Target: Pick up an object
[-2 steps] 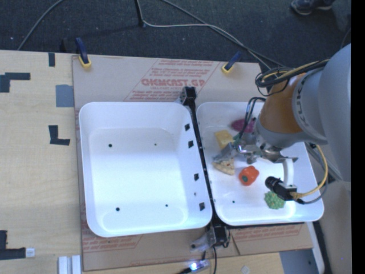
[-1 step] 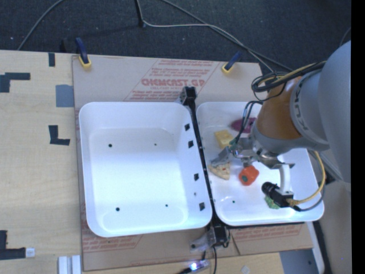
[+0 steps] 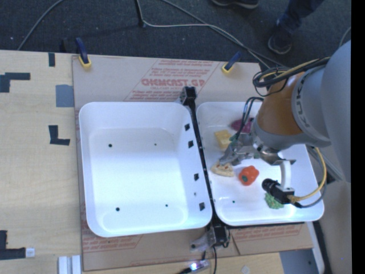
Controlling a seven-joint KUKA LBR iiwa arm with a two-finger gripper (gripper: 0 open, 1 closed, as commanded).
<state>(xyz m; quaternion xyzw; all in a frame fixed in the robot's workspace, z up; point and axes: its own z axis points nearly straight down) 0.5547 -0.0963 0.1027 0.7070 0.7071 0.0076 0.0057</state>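
Reaching in from the right, the grey arm [image 3: 319, 104] with its orange band [image 3: 278, 112] is bent low over the right bin [image 3: 308, 210]. The jaws [image 3: 231, 153] are down inside this bin, near its left wall, and they point toward the divider between the two bins. The two thin metal fingers [image 3: 227, 156] look slightly apart, but the view here is small and dark, so how wide they stand I cannot tell with certainty. Nothing is clearly seen between them.

Just under the fingertips lies a flat tan piece [image 3: 223, 169], like a slice of bread; the tips seem to touch its upper edge or to hang just above it. A yellow block [image 3: 222, 138] lies just beside the jaws, on the far side. A red tomato-like toy [image 3: 248, 175] with a green top lies near the tan piece, to its right. A purple thing [image 3: 239, 124] is partly hidden behind the wrist. A green object [image 3: 274, 201] lies near the front right corner, beside a black part with a yellow cable [image 3: 315, 190].

The left bin [image 3: 137, 116] stands touching the right one. Both rest on a brown cardboard sheet [image 3: 165, 79] on the wooden bench [image 3: 28, 176].
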